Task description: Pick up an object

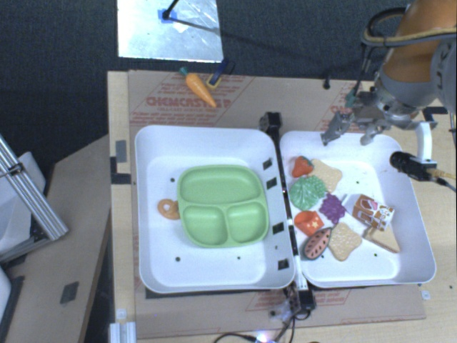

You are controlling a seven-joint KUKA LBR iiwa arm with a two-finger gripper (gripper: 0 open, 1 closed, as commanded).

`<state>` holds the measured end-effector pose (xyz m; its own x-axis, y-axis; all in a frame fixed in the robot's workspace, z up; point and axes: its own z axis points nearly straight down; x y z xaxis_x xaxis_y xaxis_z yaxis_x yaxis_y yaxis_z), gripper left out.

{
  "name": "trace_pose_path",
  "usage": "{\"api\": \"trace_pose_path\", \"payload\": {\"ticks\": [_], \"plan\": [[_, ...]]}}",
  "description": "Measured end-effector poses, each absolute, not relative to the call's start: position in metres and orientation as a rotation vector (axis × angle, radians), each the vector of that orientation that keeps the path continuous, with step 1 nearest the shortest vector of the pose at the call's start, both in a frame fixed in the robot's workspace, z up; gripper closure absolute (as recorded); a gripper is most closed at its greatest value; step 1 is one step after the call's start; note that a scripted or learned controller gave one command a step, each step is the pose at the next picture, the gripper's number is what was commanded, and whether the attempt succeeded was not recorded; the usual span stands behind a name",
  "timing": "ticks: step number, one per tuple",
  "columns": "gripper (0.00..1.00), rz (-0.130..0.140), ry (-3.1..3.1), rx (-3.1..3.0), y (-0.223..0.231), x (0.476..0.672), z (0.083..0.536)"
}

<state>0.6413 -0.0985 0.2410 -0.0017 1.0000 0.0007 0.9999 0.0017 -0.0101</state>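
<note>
— Where's the gripper [352, 133]?

— Upper right of the frame, over the far rim of the right bin [410, 213]. Its two fingers are spread apart with nothing between them.

— And the toys?

— Clustered in that right bin's left half: a strawberry [302, 166], a green lettuce piece [308, 191], purple grapes [332, 208], a red pepper [308, 222], a toast slice [344, 241]. The left bin [153, 191] holds a green divided tray [221, 204] with a small pretzel [168, 209] beside it. A toy carrot [199, 89] lies on the bench, upper centre.

The hand [351, 128] is held open above the right bin's [418, 241] far rim; toy foods are clustered inside the bin.
</note>
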Motion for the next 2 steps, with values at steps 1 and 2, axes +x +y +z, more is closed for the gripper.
{"api": "trace_pose_path", "payload": {"ticks": [1, 2], "plan": [[0.00, -0.001, -2.226, -2.218, -0.098, 0.643, 0.248], [0.00, 0.003, -2.220, -2.219, -0.105, 0.641, 0.188]]}}
